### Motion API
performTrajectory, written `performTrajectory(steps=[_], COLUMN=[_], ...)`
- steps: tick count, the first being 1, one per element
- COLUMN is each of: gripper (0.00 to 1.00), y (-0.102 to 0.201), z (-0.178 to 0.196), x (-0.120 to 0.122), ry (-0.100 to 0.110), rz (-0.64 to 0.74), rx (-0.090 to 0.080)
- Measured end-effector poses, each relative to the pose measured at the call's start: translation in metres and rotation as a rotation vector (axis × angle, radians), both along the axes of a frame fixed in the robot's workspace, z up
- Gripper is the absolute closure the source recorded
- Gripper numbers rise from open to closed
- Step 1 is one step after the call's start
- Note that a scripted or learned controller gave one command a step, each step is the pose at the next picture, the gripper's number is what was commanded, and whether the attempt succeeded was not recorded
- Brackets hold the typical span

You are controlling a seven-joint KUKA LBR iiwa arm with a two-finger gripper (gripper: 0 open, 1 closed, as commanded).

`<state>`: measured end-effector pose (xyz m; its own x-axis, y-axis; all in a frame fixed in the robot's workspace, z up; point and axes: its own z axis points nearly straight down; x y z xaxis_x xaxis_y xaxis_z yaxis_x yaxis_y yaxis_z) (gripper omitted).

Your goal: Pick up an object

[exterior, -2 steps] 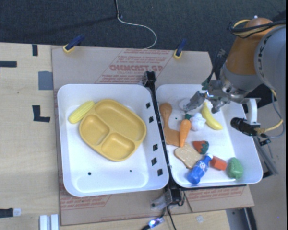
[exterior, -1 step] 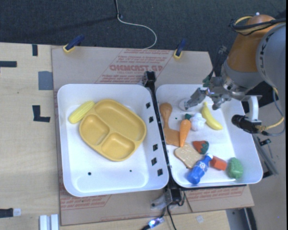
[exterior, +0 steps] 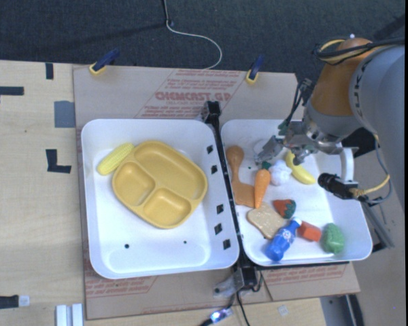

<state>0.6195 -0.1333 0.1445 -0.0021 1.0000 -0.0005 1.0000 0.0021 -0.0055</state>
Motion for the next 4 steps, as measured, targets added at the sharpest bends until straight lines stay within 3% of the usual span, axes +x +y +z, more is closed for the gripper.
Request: performTrajectory(steps=[1,2,4], gripper=[0.00,1.00,1.00], y=[0.001,0.002,0.000], z=[-0.054,-0.041,0.063], x=[-0.001,0.000,0.004], ry=[0.000,-0.003,-0.010], rz=[0.000,0.001,0.000], rx=[0.000,0.000,0.000])
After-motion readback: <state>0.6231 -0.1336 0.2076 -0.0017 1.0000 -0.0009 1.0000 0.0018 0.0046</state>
